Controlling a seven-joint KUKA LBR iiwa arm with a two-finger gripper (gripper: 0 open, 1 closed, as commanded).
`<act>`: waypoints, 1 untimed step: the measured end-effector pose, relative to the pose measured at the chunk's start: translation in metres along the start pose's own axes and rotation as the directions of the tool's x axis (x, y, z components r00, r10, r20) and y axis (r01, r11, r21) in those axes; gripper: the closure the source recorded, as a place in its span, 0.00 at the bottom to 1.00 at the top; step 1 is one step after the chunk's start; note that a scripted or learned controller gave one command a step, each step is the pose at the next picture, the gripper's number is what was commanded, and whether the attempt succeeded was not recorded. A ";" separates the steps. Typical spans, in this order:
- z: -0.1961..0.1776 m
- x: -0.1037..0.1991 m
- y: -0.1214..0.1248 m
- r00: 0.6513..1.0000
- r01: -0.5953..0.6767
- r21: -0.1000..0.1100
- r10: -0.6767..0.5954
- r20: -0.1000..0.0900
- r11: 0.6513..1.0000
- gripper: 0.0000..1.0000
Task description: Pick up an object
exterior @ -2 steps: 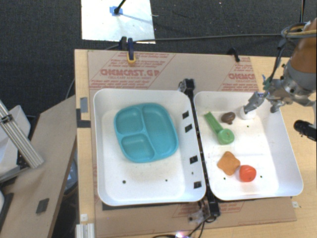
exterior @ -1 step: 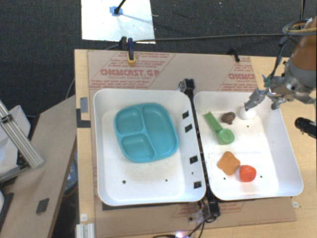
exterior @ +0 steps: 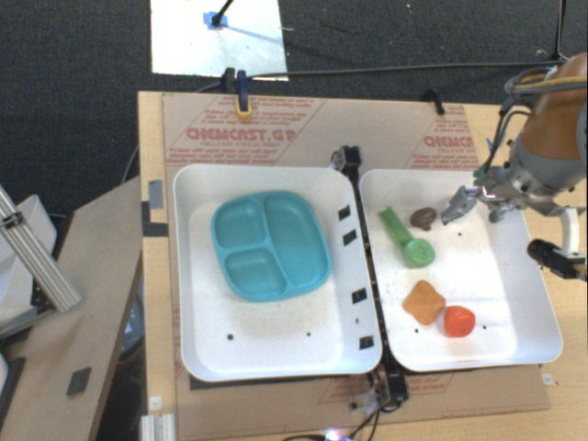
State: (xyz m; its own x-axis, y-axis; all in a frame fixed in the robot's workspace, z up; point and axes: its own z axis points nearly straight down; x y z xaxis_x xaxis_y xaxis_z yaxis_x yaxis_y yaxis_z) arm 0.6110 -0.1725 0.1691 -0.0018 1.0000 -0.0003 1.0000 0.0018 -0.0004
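Observation:
The right bin holds a green spoon-like scoop, a small brown lump, an orange piece and a red ball. My gripper hangs over the bin's upper part, just right of the brown lump, with its metal fingers pointing left. Nothing shows between the fingers. The orange-banded wrist comes in from the right edge.
In the left bin lies a teal divided plate. A black clip-studded divider runs between the bins. The bench around them is cardboard, with a white sheet at the back.

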 end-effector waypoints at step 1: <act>0.058 -0.006 0.002 1.000 0.000 -0.003 0.000 0.001 1.000 0.00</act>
State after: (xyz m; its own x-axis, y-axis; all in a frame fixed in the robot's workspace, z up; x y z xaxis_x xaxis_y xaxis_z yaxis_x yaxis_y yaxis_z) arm 0.6126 -0.1785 0.1112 -0.0018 1.0000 -0.0010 1.0000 0.0018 0.0026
